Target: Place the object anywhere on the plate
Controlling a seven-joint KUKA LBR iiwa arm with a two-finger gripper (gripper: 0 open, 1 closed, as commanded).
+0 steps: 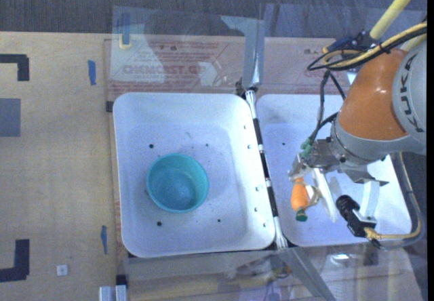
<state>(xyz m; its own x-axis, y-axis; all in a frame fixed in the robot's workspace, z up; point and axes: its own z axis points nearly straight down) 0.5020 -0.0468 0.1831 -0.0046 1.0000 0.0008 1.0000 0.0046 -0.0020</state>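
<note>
A small orange carrot-like object (pixel 299 197) with a green tip lies in the right bin (pixel 285 116), near its left wall and towards the front. My gripper (pixel 310 183) hangs low directly over it, reaching in from the right under the orange-banded wrist; the object shows just at the gripper's lower left. Whether the object is gripped or merely lies beside the gripper cannot be told. The teal round plate (pixel 178 183) sits in the left bin (pixel 135 116), left of centre and well apart from the gripper.
A ridge (pixel 261 157) where the two bin walls meet separates the gripper from the plate. Black cables and a black fitting (pixel 349 210) hang off the wrist over the right bin's front. A clear panel (pixel 183 55) stands behind the bins.
</note>
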